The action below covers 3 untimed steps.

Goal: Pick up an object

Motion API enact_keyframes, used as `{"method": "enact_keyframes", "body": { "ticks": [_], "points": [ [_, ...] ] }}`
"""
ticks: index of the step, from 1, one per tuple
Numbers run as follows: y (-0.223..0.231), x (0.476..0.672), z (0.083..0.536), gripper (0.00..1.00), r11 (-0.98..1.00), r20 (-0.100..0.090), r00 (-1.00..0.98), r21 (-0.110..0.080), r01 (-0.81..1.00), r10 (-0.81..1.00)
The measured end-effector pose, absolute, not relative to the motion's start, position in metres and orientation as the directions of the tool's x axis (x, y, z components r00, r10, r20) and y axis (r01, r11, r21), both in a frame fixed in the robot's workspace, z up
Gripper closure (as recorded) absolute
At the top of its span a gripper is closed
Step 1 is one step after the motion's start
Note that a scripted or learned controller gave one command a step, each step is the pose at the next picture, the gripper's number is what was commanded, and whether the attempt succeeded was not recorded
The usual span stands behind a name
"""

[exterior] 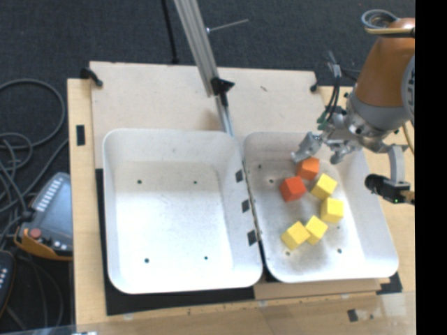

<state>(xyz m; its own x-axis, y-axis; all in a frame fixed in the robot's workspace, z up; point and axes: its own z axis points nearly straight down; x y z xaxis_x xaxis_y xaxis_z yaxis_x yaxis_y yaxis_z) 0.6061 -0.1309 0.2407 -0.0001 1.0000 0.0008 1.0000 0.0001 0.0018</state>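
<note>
In the right bin lie several small blocks. An orange block sits near the bin's far side, with a red block just in front and to its left. Yellow blocks trail from there toward the near side, the nearest pair touching each other. My gripper hangs over the far part of this bin, open, its fingers spread just above and behind the orange block. Nothing is between them.
The left bin stands beside the right one, the two rims meeting in the middle. A slanted aluminium post rises behind the bins. Cables and a pendant lie off the bench at the left.
</note>
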Motion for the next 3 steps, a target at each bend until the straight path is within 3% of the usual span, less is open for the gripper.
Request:
{"method": "enact_keyframes", "body": {
  "ticks": [1,2,3],
  "points": [
    [-0.112,0.623,0.147,0.00,0.003,0.000,-0.003,-0.005,1.000,1.000],
    [-0.103,0.603,0.125,0.00,0.002,-0.005,-0.002,0.019,1.000,1.000],
    [-0.100,0.599,0.121,0.00,-0.001,-0.009,0.001,0.026,1.000,1.000]
  ]
}}
